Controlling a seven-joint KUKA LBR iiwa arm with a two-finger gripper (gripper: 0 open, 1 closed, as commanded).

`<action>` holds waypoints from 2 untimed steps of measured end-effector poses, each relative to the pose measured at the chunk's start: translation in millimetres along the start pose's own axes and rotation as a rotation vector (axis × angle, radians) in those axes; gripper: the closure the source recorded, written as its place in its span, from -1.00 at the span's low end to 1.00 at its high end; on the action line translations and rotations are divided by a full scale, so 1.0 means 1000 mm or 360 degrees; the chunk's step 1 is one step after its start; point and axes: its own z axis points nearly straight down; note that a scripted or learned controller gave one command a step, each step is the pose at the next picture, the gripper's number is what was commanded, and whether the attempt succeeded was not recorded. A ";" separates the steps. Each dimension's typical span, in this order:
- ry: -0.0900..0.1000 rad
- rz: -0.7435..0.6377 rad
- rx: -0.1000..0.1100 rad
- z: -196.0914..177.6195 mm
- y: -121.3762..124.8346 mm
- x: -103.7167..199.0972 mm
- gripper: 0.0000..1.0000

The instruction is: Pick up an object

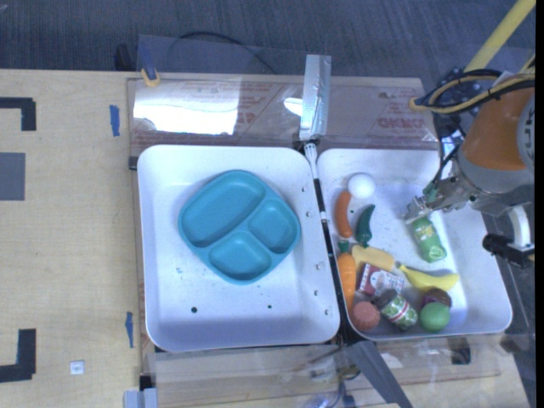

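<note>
The arm comes in from the right edge of the frame, its orange band (501, 138) in the upper right, the grey wrist below it bending leftward. The gripper (422, 208) sits right of centre, tilted down and to the left, low over the right-hand part of the picture; its fingertips are too small to read
</note>
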 end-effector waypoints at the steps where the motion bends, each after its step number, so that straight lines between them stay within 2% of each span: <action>1: -0.0001 0.0000 -0.0004 -0.009 0.001 0.000 1.00; 2: -0.0001 0.0000 -0.0002 -0.008 0.001 0.000 -1.00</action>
